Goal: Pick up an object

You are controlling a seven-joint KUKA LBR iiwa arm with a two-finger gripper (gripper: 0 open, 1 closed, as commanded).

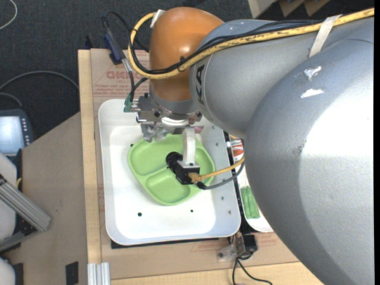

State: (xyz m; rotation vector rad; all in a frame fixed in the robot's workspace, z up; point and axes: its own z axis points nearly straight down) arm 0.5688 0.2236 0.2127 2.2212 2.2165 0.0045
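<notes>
A light green divided plate (155, 174) lies in the middle of the left white bin (119, 218). My gripper (152, 133) hangs low over the plate's far left rim, under the orange band of the wrist. The wrist and arm cover the plate's far edge. Whether the gripper touches the plate cannot be told from this angle.
The big grey arm hides most of the right bin (256, 224). A red and white packet (236, 151) and a green thing (249, 204) show along its left edge. The wooden bench (94, 159) frames the bins.
</notes>
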